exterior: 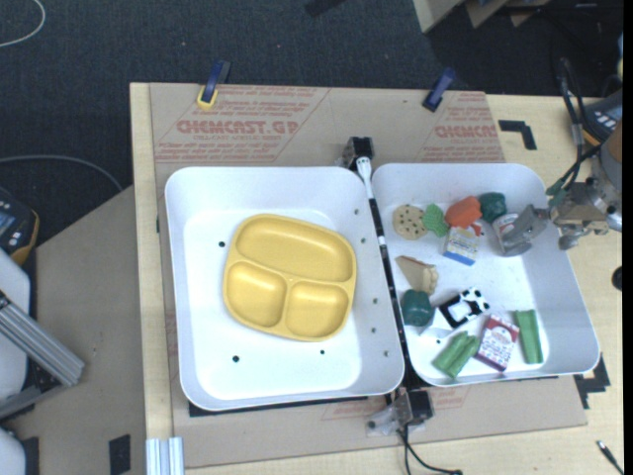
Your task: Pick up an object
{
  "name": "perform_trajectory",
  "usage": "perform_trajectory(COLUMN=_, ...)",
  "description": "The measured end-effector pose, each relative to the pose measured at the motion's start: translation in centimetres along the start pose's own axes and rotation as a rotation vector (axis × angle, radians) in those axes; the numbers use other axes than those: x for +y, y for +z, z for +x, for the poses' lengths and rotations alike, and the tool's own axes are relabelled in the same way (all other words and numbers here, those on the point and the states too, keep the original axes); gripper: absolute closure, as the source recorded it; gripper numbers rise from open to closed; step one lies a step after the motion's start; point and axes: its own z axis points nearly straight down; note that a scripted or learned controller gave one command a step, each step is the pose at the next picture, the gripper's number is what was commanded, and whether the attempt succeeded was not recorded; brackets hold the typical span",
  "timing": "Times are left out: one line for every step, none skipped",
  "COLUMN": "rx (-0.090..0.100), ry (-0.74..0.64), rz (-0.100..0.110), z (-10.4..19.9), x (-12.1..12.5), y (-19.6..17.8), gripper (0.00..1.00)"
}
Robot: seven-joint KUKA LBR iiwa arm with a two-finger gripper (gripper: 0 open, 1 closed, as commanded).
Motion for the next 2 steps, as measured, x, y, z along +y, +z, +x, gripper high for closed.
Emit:
perform_trajectory(rx=-0.003, ry=-0.003, rz=-0.014, z=0.0, x=0.3, y=-0.7, gripper=0.0)
perform_trajectory(rx=-0.001, ry=-0.003, rz=-0.008, z=0.0, x=0.0, y=5.6, gripper=0.0)
